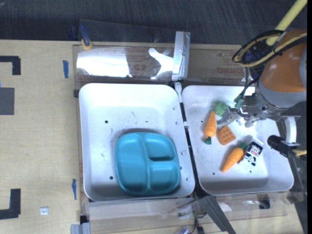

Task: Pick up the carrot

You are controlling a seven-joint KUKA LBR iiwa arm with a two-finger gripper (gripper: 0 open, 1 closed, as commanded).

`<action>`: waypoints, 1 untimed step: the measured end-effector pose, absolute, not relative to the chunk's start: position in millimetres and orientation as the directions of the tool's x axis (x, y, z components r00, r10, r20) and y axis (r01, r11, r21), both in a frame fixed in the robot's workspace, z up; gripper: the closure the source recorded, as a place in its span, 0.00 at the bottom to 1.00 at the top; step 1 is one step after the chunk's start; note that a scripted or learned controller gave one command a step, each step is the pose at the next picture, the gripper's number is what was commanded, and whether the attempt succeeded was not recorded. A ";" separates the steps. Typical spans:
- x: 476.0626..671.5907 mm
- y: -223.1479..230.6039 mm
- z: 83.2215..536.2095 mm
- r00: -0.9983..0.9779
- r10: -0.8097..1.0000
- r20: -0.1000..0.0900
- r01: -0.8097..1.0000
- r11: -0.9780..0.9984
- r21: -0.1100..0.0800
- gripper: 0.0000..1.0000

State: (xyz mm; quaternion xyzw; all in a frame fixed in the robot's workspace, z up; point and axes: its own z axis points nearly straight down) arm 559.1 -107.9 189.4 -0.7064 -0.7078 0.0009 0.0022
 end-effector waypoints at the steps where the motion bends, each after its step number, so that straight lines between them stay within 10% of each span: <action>1: 595.1 -105.0 87.0 0.100 0.995 0.000 0.995 -0.100 0.004 0.00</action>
